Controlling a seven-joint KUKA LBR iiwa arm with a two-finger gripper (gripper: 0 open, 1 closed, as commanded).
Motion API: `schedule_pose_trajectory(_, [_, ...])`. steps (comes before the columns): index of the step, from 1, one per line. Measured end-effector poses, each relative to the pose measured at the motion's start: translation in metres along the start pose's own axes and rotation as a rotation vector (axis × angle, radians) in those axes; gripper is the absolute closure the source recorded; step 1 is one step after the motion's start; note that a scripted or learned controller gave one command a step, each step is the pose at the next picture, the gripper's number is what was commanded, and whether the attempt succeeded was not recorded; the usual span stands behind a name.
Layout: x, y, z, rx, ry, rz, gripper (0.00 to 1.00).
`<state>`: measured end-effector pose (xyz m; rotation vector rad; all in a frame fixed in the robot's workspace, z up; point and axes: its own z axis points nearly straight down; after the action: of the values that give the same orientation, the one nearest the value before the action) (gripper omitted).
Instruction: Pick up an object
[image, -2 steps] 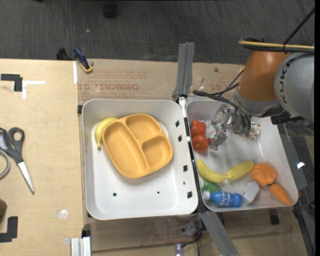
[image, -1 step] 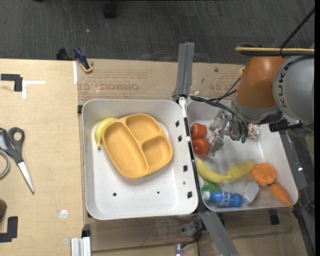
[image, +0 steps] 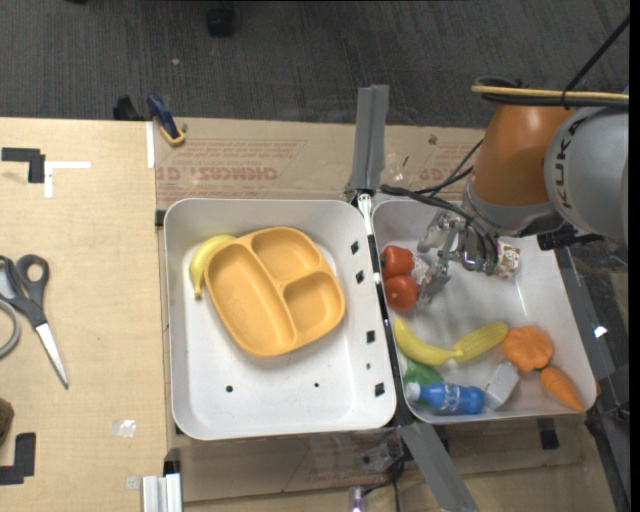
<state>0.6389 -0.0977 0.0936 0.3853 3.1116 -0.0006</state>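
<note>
Tomatoes (image: 399, 277) at the right bin's (image: 575, 300) left wall — the likely pick.

The end effector (image: 437, 272) is lowered just beside the two red tomatoes, its fingers appearing slightly spread with nothing seen between them, so no grasp can be claimed. A banana (image: 424, 346), corn cob (image: 483, 339), blue bottle (image: 447, 397) and carrot (image: 560, 387) are crowded along the near edge — probably why the more open tomatoes are approached. An orange tray (image: 272, 289) is seen in the left bin (image: 290, 405).
</note>
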Motion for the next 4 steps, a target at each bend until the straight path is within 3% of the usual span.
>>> schedule_pose_trajectory(3, [0.032, -0.003, 0.001, 0.0, 0.004, 0.035, 0.0])
schedule_pose_trajectory(4, [0.021, -0.115, 0.0, 0.001, 0.0, 0.07, 0.0])
